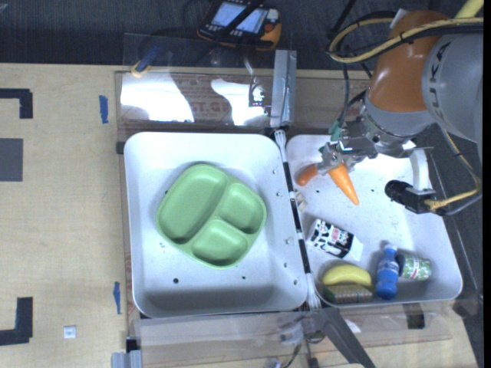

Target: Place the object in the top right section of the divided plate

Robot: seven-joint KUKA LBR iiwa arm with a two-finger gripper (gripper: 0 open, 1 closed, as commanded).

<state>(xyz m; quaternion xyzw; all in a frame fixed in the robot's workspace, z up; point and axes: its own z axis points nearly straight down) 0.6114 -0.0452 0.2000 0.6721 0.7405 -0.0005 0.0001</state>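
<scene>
My hand (337, 158) is down in the right bin (430, 251), right on the fat end of a carrot (344, 182). The carrot's pointy end sticks out below it. I cannot tell if my hand is apart, together, or clamped on the carrot, because my wrist hides it.

I think I am at the picking-up step. To do it well, I should squeeze the fat end across its sides, not its tip, so it does not slip. Then I should lift straight up, high enough to clear the wall between the bins. After that I go over to the green plate (212, 214) in the left bin (146, 282). The plate sits turned a bit, so I must aim for the part nearest the top right and let go low.

Now I count. Two bins. One plate with three parts. Two orange carrots, the second carrot (306, 175) just beside my hand. One banana (345, 274). One blue bottle (387, 272). One green can (415, 268). One black and white carton (332, 238).
</scene>
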